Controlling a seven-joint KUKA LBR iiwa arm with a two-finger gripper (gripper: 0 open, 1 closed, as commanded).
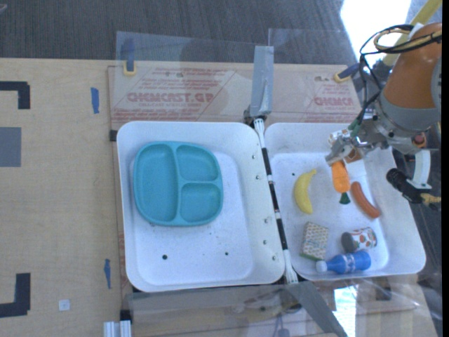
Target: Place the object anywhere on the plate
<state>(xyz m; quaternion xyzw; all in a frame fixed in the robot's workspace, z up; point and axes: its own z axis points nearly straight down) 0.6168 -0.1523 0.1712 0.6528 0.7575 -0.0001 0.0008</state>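
Note:
A teal plate (177, 183) with three compartments lies in the left bin (140, 258). In the right bin (403, 255) my gripper (342, 152) hangs at the back, right over the upper end of an orange carrot (340, 177) whose green tip points to the front. Whether the carrot is touched or gripped is hidden by the gripper body. A yellow banana (304, 191) lies left of the carrot and a red-orange sausage (365, 199) lies to its right.
Toward the front of the right bin lie a tan waffle-like cracker (315, 239), a small can (359, 240) on its side and a blue bottle (345, 262). A ridge (270, 188) where the two rims meet separates the bins. The arm's orange band (414, 76) rises at the right.

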